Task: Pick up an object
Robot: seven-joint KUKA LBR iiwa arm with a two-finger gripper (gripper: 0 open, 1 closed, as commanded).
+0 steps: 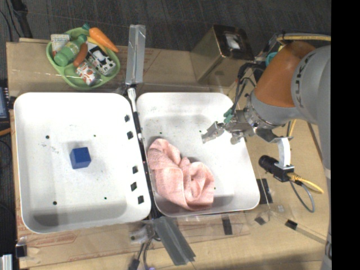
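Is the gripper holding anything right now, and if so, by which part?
Nothing is held. The gripper hangs over the right bin, apart from the pink cloth; nothing sits between its fingers.

Light fell evenly from above, bright on both white bins, whose floors came close to washing out. The left bin (34, 151) held a soft grey shadow along its near edge; the right bin (185, 108) showed a faint one near its far edge. The floor beyond the bench lay dim. The picture was slightly soft throughout, fine detail smeared and grainy.
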